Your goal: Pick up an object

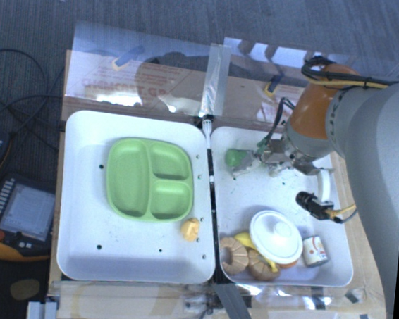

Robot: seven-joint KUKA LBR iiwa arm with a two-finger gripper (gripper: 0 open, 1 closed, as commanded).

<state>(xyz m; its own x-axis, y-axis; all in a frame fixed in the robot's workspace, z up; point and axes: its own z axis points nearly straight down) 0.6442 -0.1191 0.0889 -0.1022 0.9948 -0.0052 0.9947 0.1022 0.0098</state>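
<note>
In the right bin's (252,196) far left corner, the gripper (261,157) hovers just beside a green object (235,157).
We judge that object its chosen target; whether the jaws are open or closed, we cannot tell.

2 white bins are counted: left bin (75,199), right bin (252,196). In the left, 1 green plate (150,179), divided into 3 compartments, and 1 small yellow piece (191,229) are noted. In the right, 1 small green piece (235,157), 1 white lidded dish (275,235), 1 small white cup (315,250), 2 brown round pieces (233,253) (262,267) and 1 half-hidden yellow thing (244,239) are recorded.
</note>
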